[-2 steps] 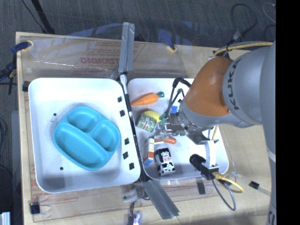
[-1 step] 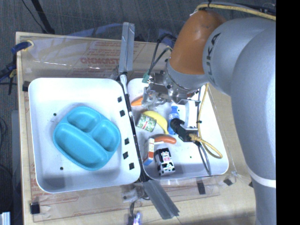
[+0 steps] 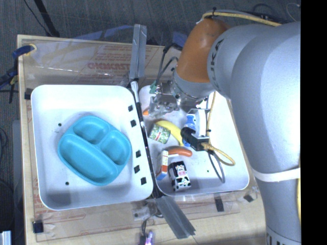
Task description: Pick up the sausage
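While the end effector (image 3: 164, 102) hangs low at the right bin's (image 3: 227, 180) far end, its state hidden, the sausage (image 3: 180, 151) lies mid-bin beside a banana (image 3: 171, 129)

You have two white bins on the bench: the left bin (image 3: 46, 137) and the right bin (image 3: 225, 177). In the left one you count one blue divided plate (image 3: 94, 149) with three compartments. In the right one you count one sausage (image 3: 180, 151), one banana (image 3: 171, 130), one green-labelled can (image 3: 159, 133) and one black-and-white cow-patterned carton (image 3: 179, 175). A few other small items lie half hidden there, too obscured for you to count.
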